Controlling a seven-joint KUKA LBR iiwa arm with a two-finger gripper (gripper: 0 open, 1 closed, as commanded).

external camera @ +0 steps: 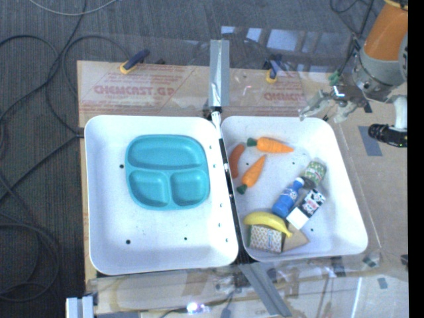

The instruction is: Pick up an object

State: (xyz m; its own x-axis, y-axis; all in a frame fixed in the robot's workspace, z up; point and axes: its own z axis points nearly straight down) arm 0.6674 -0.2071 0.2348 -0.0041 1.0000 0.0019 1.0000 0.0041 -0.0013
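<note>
We see the tool (324,108) hanging above the far right corner of the right bin (344,171), its two thin fingers spread apart with nothing between them. The arm (387,38) rises behind it, the orange band showing at the upper right.

Below the tool, inside the right bin, a carrot (270,145) lies near the far wall, with two more carrots (252,171) slanting beside the bin's left wall. Toward the right wall lies a small green-topped can (315,172), and just beside it a blue bottle (288,198) and a black-and-white carton (309,205) lie side by side. At the near edge a banana (267,220) rests against a patterned block (266,238).

The left bin (106,230) holds a turquoise divided tray (168,171). Both bins sit on the table (99,91).
</note>
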